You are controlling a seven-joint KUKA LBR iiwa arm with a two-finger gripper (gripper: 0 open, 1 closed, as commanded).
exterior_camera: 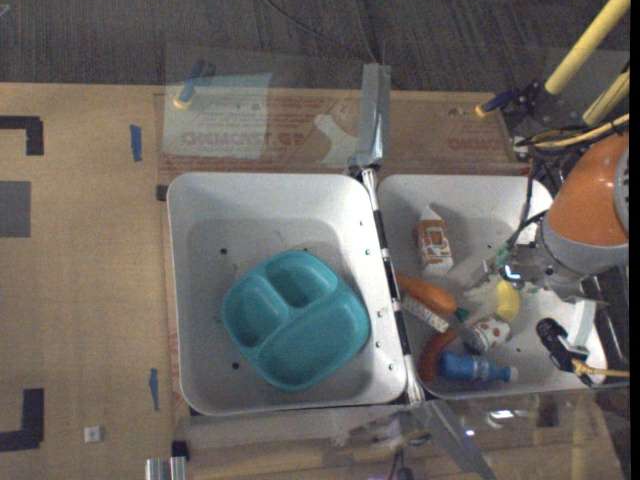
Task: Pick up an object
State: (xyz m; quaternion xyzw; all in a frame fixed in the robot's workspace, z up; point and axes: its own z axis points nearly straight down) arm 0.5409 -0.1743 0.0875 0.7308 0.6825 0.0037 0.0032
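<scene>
Two shallow white bins sit side by side on the wooden counter (90, 298). The left bin (190, 218) holds a teal divided plate (296, 318), lying flat near the bin's middle with its three compartments facing up. The right bin (400, 203) carries a loose cluster of small things: a little white and orange carton (434, 242) lies apart toward the upper middle, an orange carrot-like piece (426, 292) rests beside the dividing wall, a curved reddish sausage-shaped toy (436, 354) lies near the bin's lower edge, and a blue bottle (476, 370) lies on its side just beside it. A yellow piece (508, 300) and a small white cup-like item with red marks (490, 332) sit close together in the cluster (their exact shapes are hard to make out). The grey arm with its orange band (597, 203) reaches in from the right over this bin, and the pincer (510, 269) hangs just above the yellow piece; whether it is spread or pressed together cannot be told from this angle, nor is anything visibly pinched in it.
</scene>
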